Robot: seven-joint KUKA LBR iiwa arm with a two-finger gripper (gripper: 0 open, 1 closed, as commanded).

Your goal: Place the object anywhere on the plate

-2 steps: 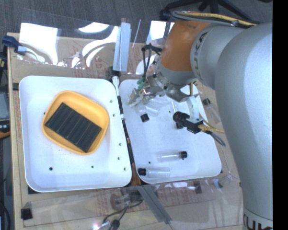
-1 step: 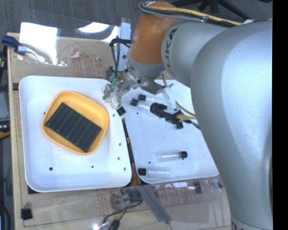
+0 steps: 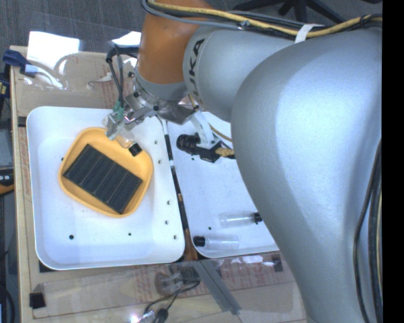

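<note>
Camera view: arm [image 3: 302, 113] casing reads "KUKA"; claw [image 3: 121, 128] above yellow plate [image 3: 77, 155].

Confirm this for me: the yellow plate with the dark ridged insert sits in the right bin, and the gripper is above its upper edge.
Wrong in one respect: the camera view shows the yellow plate in the left bin, not the right bin. The rest stands: the plate carries a dark ridged insert, and the gripper is above its upper edge.
</note>
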